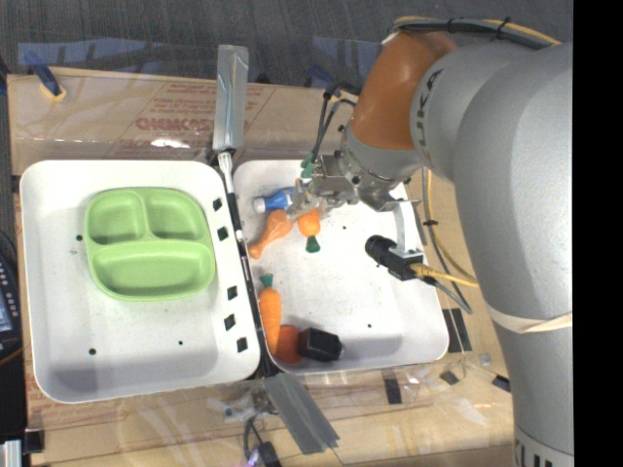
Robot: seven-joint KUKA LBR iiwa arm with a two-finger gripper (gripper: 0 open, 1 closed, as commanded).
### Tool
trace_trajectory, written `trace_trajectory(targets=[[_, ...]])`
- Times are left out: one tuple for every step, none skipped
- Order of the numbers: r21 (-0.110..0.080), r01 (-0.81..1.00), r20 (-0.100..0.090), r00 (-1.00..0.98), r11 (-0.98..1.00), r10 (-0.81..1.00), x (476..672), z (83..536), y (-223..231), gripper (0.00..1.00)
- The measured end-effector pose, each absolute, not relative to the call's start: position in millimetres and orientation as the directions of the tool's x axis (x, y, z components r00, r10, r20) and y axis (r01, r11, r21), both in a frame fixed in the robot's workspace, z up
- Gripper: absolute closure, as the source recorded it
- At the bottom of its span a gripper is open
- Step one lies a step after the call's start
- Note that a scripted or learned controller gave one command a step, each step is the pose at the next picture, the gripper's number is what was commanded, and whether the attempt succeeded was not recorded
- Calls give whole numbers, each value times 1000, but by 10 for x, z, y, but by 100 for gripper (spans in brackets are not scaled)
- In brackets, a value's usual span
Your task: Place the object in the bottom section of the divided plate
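Note:
A green divided plate [151,241] lies in the left bin [49,358], with two small sections at the top and one wide section [151,269] at the bottom. My gripper [313,202] hangs low over the upper left part of the right bin [389,324]. Right beneath it sits a small orange carrot with a green tip [310,226]. An orange drumstick-shaped toy [273,232] and a blue object [274,201] lie just left of the gripper. The wrist hides how the gripper meets these pieces.
A larger carrot [270,306], a red-orange piece [287,341] and a black block [319,343] lie by the right bin's lower left corner. A black plug on a cable [389,254] hangs from the arm. A divider wall [237,261] separates the bins.

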State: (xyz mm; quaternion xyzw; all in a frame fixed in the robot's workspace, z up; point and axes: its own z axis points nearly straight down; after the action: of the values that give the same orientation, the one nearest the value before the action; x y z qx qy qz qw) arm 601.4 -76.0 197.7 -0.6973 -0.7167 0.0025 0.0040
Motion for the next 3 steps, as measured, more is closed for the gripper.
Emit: trace_trajectory(targets=[[-9,1000,2,-27,27,1000,6015,1978,-761,0],[-11,999,2,-35,35,999,6017,2073,-750,100],[-2,1000,-1,28,-28,1000,5855,2226,-1915,100]])
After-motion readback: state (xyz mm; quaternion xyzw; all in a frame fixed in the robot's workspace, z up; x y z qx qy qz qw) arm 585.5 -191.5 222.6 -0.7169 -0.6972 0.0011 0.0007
